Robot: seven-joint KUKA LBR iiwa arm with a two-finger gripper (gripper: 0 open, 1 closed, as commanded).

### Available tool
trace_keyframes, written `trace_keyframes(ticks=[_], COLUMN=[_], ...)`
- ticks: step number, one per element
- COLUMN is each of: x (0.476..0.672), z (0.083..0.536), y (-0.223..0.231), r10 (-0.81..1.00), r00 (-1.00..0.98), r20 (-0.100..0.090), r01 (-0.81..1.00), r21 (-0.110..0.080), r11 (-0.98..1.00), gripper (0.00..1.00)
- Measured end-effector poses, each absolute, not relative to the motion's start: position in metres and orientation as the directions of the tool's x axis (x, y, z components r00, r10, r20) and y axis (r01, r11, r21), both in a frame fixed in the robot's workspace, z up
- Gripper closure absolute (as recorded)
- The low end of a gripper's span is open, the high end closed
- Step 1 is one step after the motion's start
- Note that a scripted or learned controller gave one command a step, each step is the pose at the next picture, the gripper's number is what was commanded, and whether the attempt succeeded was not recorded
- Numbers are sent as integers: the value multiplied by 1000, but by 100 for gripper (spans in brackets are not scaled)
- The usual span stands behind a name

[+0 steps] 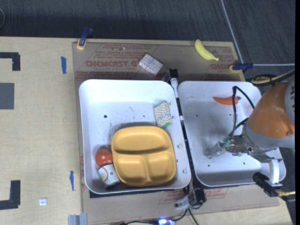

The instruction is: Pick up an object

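My gripper (216, 149) is low in the right bin (201, 175), near its middle, on the end of the grey arm with the orange band (272, 114). I see nothing in its grasp. An orange carrot-like object (226, 100) lies at the far side of that bin, well apart from the gripper. In the left bin (93, 97) there is a large yellow divided plate (143, 154). A red and white object (105, 165) lies at the plate's left edge, and a patterned packet (162, 113) leans near the bin's right wall.
On the cardboard behind the bins lie a yellow banana (205, 50) and a small patterned box (150, 64). Blue clamps (84, 36) (241, 67) hold the cardboard's far corners. A black cable (241, 108) loops over the right bin beside the arm.
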State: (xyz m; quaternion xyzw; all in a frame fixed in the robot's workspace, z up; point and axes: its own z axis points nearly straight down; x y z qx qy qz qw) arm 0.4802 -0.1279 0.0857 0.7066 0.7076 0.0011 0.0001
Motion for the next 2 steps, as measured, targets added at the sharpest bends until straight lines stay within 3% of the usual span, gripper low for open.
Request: trace_keyframes(ticks=[1,2], x=[481,481], z=[86,86], y=[-94,-93], r10=[1000,1000], r00=[-1,1], r20=[2,0], r01=[1000,1000], r21=[2,3], r11=[1,-1], gripper=[0,0])
